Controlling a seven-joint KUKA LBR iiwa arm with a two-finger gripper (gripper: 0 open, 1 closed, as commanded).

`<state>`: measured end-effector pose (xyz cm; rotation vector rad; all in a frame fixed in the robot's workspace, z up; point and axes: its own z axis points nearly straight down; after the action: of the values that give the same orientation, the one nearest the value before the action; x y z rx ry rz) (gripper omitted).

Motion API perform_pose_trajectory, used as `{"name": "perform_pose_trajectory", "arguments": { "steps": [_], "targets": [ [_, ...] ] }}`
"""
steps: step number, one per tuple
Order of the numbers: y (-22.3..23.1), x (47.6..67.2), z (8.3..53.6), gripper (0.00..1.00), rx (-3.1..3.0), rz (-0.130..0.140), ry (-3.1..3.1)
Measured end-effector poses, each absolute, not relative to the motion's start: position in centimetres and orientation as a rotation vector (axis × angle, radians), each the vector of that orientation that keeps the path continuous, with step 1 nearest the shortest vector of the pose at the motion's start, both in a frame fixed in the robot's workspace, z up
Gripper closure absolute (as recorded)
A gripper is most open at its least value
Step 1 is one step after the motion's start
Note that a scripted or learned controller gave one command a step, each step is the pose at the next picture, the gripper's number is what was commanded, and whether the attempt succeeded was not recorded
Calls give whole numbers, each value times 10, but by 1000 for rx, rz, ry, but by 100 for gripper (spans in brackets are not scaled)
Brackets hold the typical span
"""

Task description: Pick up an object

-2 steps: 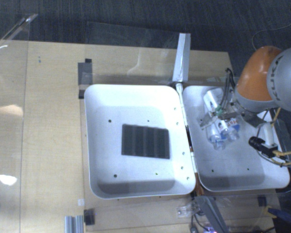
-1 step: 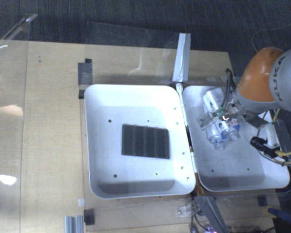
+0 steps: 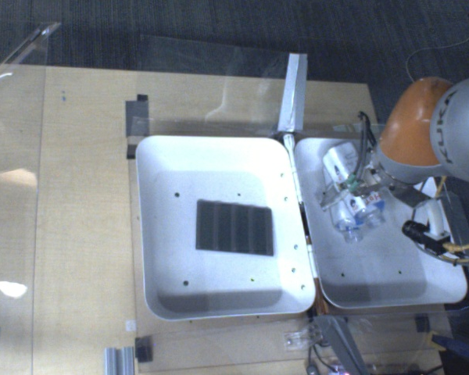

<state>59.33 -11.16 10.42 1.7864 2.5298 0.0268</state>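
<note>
A dark ribbed rectangular pad [image 3: 234,227] lies flat in the middle of the left bin [image 3: 164,170]. In the right bin [image 3: 399,280], a white tube-like item [image 3: 338,161] lies near the back left corner. A clear plastic item with blue marks [image 3: 356,213] lies just in front of it. My gripper [image 3: 352,190] hangs low over these two items, between them and partly covering them. The arm's orange band [image 3: 410,131] rises to the right of it.
A metal upright post [image 3: 293,92] stands behind the seam between the bins. Cables and a black connector [image 3: 422,237] hang over the right bin's right side. A clear plastic sheet [image 3: 16,170] covers the bench at the left.
</note>
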Motion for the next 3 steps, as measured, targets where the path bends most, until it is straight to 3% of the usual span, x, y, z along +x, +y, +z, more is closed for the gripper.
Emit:
{"name": "perform_pose_trajectory", "arguments": {
  "steps": [1, 3],
  "targets": [
    [-104, 606, 104, 0, 1711, 9, 2594],
    [-94, 592, 104, 0, 1556, 28, 2674]
  ]
}}
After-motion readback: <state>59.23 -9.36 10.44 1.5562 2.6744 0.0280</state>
